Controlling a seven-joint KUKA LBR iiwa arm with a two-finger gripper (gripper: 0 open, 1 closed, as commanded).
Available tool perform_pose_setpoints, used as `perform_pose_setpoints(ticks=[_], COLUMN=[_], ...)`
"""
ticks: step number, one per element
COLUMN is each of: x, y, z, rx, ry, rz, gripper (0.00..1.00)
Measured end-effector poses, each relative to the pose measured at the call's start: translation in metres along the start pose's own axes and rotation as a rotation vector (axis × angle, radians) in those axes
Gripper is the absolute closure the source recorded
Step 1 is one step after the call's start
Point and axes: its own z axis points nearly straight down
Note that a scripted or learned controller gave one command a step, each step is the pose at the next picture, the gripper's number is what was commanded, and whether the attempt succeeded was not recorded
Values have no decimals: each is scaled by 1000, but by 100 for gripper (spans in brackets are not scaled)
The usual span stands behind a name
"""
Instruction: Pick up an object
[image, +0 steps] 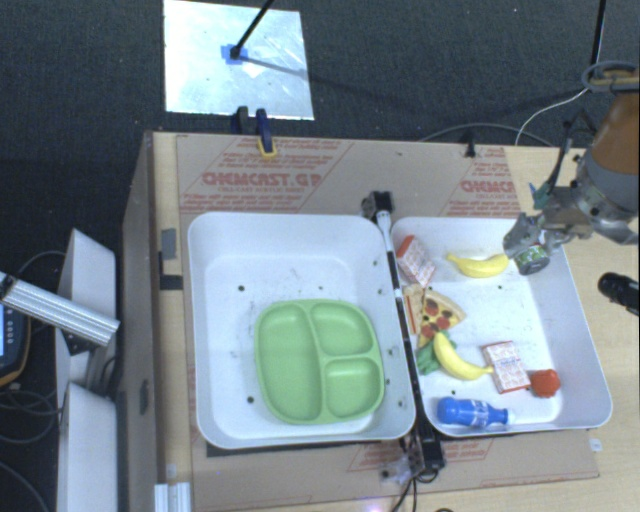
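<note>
From above, the tool (528, 250) hangs over the far right corner of the right bin (585, 345), low near the rim; whether it is apart or together I cannot tell. Just beside it on the left lies a yellow banana (478, 265). Further left sits a red-and-white packet (416, 262), and below that a pizza slice (437, 312). A second banana (457, 358) lies near the middle, touching a small red-and-white box (506, 365), with a red tomato-like piece (544, 382) just beside. A blue bottle (473, 412) rests along the near wall. The left bin (225, 260) holds a green divided plate (320, 360).
</note>
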Motion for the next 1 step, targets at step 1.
perform_pose_setpoints(ticks=[1], x=[61], y=[-2], z=[24], rx=[3], ry=[1], rz=[0], gripper=[100])
